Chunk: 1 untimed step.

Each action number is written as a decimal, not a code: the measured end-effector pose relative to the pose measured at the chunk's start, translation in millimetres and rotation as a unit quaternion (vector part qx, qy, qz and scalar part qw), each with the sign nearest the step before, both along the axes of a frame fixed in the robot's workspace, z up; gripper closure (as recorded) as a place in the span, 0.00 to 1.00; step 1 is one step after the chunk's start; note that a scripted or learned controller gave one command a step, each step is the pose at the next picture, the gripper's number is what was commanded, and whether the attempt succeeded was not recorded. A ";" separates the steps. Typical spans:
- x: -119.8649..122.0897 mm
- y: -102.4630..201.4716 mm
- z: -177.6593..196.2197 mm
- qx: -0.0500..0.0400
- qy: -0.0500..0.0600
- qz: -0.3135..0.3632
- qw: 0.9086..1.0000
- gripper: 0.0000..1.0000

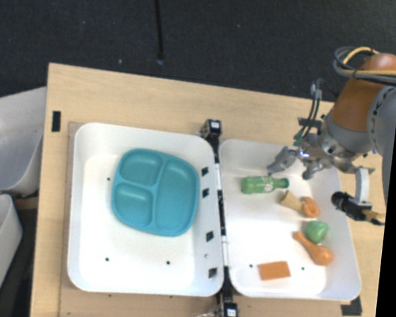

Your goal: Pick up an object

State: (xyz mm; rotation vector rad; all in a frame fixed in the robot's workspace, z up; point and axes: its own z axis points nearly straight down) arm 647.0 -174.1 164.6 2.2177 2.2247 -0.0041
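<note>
Lower right of frame: an orange block [274, 271] is seen lying flat in the right bin [341, 277], well apart from the rest. Above it, a green-and-orange toy [314, 238] and a small tan piece [299, 203] are crowded together; a neighbour could be nudged or caught. Further up, the green bottle [264, 186] lies just below the gripper [293, 165], spread wide, nothing held. A roll-away is risked if contact lands off-centre. Left bin [80, 261]: a teal tray [156, 191] is seen.
</note>
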 end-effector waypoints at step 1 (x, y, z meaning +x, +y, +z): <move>6.3 -9.5 -51.2 0.000 0.000 -0.001 1.000 0.00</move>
